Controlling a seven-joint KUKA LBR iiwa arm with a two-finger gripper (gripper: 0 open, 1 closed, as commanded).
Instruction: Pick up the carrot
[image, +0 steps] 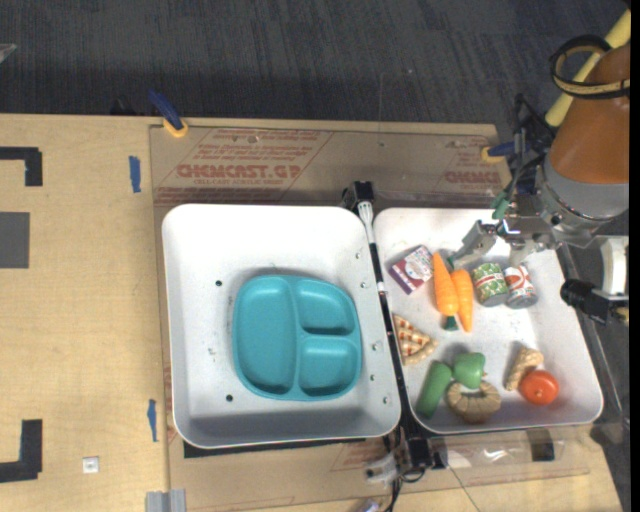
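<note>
The carrot (451, 290) is orange with a small green stem end pointing toward the near side. It lies lengthwise in the middle of the right bin (585, 345). My gripper (488, 240) hangs over the bin's far part, just up and to the right of the carrot's thick end and close to it. Nothing shows between the gripper and the carrot. The grey arm with its orange band (592, 135) rises behind it at the upper right.
A green-and-red can (502, 284) lies just right of the carrot, and a purple-white packet (410, 268) just left. Nearer me are a pizza slice (413, 340), green vegetables (436, 388), a bread roll (474, 401) and a tomato (540, 388). The left bin (195, 300) holds a teal divided plate (297, 335).
</note>
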